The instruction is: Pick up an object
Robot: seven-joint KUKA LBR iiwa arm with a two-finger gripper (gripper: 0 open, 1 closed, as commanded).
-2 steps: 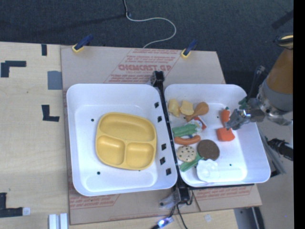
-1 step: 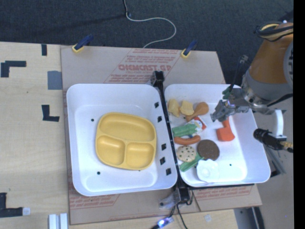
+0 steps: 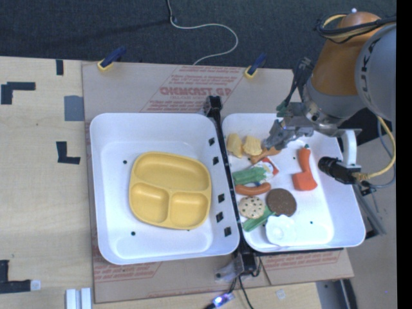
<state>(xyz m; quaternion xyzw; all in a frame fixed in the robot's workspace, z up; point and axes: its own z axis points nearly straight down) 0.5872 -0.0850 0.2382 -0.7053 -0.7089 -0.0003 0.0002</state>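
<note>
The right bin (image 3: 335, 221) holds several toy foods. Yellow pieces (image 3: 243, 146) lie at its upper left, with a green pod (image 3: 250, 174), a sausage (image 3: 253, 188), a speckled cookie (image 3: 250, 206) and a brown patty (image 3: 281, 201) below them. An orange carrot (image 3: 304, 171) lies to the right and a white lid (image 3: 279, 230) sits near the front. My gripper (image 3: 275, 139) hangs low over the upper left of this bin, right beside the yellow pieces and a small orange-red piece (image 3: 270, 153). Its tip blends into the dark shapes around it.
The left bin (image 3: 109, 172) carries a yellow divided plate (image 3: 170, 190). A black divider (image 3: 219, 166) runs between the two bins. The arm's grey and orange body (image 3: 347, 56) overhangs the right bin's upper right corner. A dark cable end (image 3: 335, 167) juts over the right rim.
</note>
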